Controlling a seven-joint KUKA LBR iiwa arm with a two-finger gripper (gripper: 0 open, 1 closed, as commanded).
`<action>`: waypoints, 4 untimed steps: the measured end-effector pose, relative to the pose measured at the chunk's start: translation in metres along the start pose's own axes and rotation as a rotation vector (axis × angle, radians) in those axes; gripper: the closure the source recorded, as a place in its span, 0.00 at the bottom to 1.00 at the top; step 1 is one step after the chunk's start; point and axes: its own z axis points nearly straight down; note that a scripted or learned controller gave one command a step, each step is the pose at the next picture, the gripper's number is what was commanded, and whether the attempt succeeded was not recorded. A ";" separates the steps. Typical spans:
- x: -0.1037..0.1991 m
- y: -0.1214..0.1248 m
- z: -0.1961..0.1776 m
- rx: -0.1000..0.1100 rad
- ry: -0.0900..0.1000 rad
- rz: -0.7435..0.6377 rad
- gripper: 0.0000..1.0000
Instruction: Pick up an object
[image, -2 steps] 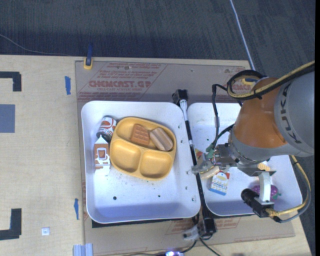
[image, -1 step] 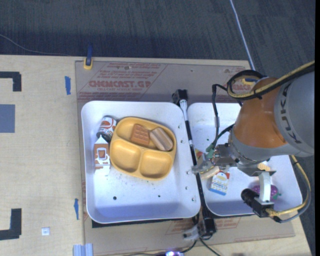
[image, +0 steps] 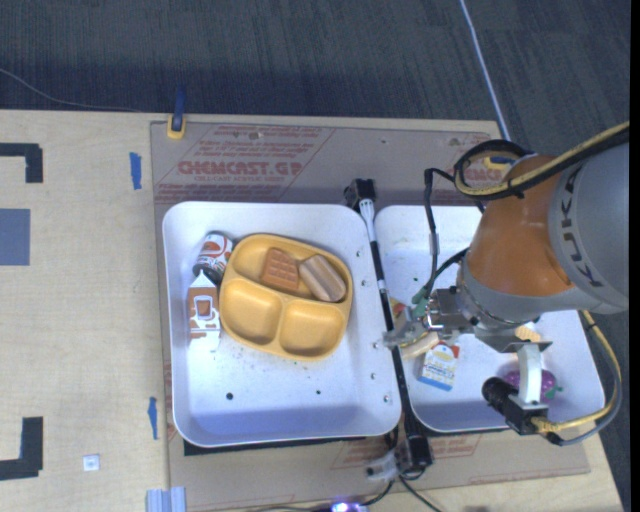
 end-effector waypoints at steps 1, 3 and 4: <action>0.000 0.000 0.000 0.000 0.000 0.000 0.00; -0.115 0.029 0.071 0.002 -0.001 0.002 0.00; -0.095 0.005 0.094 -0.019 -0.005 0.003 0.00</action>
